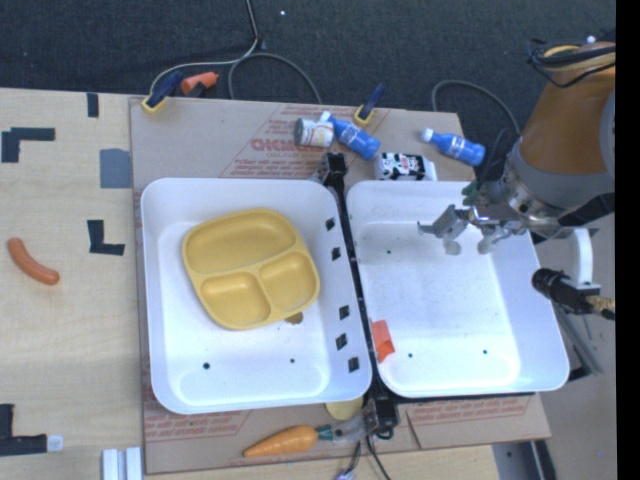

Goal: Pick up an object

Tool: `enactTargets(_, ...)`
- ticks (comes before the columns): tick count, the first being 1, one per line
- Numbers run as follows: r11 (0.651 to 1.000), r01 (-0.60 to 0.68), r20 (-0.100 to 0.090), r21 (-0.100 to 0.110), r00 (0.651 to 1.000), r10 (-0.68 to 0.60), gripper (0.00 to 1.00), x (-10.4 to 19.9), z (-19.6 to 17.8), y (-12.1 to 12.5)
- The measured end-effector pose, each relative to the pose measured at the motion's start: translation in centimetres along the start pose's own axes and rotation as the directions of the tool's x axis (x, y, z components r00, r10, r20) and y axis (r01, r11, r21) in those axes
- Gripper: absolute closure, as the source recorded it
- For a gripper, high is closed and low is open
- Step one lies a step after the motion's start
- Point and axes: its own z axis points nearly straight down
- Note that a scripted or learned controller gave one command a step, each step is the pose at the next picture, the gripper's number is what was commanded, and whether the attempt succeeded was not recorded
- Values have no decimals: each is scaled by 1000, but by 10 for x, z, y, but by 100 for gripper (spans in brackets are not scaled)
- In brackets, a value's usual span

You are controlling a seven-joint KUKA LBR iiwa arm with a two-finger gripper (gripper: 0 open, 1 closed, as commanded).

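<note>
Brown cardboard [200, 138] covers the bench beneath two shallow white bins. Left of the left-hand white bin [160, 298] lies an orange sausage-shaped toy [33, 261]. Inside it rests a yellow three-compartment plastic plate [250, 266]. Right of that bin, the grey two-finger gripper [468, 230] hangs over the right-hand white bin [540, 353], fingers apart, clasping nothing.

A dark carpet floor [300, 18] lies behind the light wooden surface [60, 318]. A brown cardboard sheet [250, 138] lies on the surface. Black tape marks [100, 238] sit left of the cardboard.
</note>
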Motion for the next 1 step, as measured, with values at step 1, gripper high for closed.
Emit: enactTargets(1, 1000, 3, -1, 5, 1000, -3, 0, 40, 68, 18)
